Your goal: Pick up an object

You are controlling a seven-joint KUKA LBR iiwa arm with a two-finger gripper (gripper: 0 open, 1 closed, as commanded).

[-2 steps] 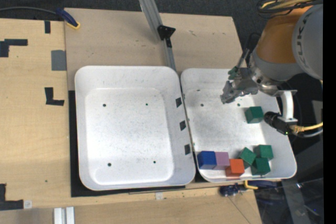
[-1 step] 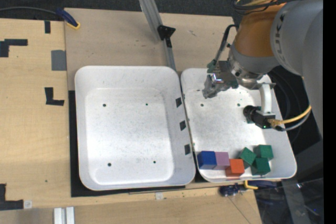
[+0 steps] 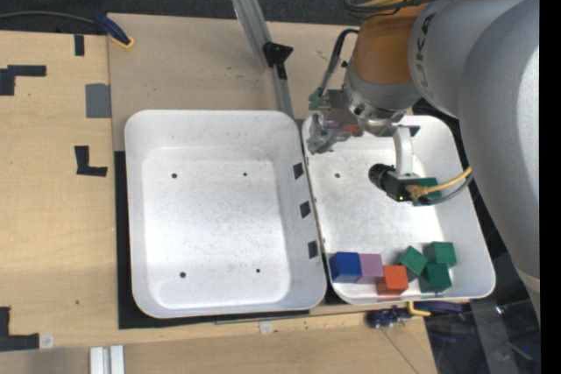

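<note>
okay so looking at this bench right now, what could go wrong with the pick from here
The claw sits at the right bin's far left corner, close to the rim, so it might clip the wall. The blue block, purple block, orange block and green blocks huddle together, so a grab could nudge neighbours.

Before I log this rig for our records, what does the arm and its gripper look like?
The arm is bulky, rounded and grey, with an orange band above the wrist. Thin yellow and dark cables loop over that band. The gripper is a small dark metal assembly, with a black cylindrical part beside it.
</note>
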